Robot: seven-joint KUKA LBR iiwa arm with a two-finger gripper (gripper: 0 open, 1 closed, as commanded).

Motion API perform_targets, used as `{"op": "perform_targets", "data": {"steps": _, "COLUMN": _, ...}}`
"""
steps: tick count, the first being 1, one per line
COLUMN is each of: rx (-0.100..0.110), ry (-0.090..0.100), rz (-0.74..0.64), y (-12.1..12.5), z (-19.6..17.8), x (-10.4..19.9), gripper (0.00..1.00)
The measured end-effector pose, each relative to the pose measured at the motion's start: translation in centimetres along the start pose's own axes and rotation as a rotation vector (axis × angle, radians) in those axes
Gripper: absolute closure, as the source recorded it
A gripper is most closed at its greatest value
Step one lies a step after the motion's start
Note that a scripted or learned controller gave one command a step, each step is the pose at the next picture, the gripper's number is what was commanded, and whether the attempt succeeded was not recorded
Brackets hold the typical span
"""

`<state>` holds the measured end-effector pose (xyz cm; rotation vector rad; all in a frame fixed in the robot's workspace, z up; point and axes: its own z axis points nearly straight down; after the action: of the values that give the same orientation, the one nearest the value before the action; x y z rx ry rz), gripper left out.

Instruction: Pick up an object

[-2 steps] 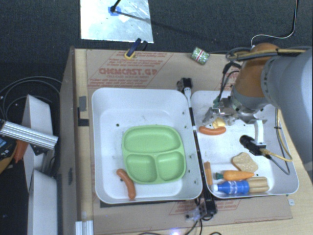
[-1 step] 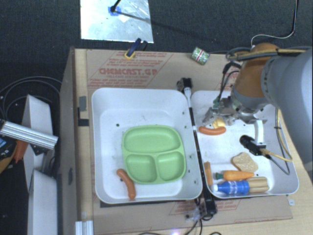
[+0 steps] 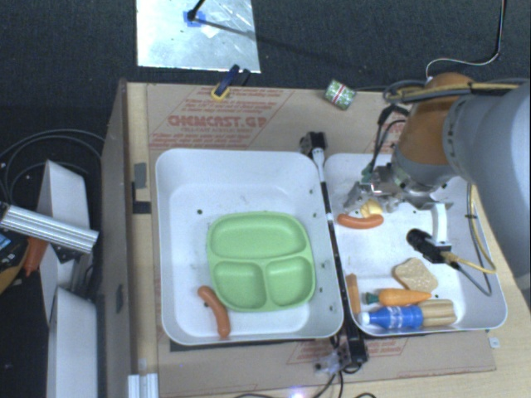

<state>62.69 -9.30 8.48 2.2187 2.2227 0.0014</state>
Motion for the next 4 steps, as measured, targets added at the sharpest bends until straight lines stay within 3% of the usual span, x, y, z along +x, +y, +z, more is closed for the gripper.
{"op": "perform_targets", "data": {"steps": 1, "rx": -0.002, "ry": 0.0, "rz": -0.002, "y": 1.7, "z": -1.2, "x": 0.0, "gripper": 0.0}}
{"op": "perform_targets", "data": {"steps": 2, "rx": 0.001, "ry": 0.0, "rz": -0.002, "y": 0.5, "z": 0.0, "x": 1.0, "gripper": 0.0}}
{"op": "perform_targets", "data": {"steps": 4, "rx": 0.001, "ry": 0.0, "rz": -0.002, "y": 0.5, "z": 0.0, "x": 1.0, "gripper": 0.0}}
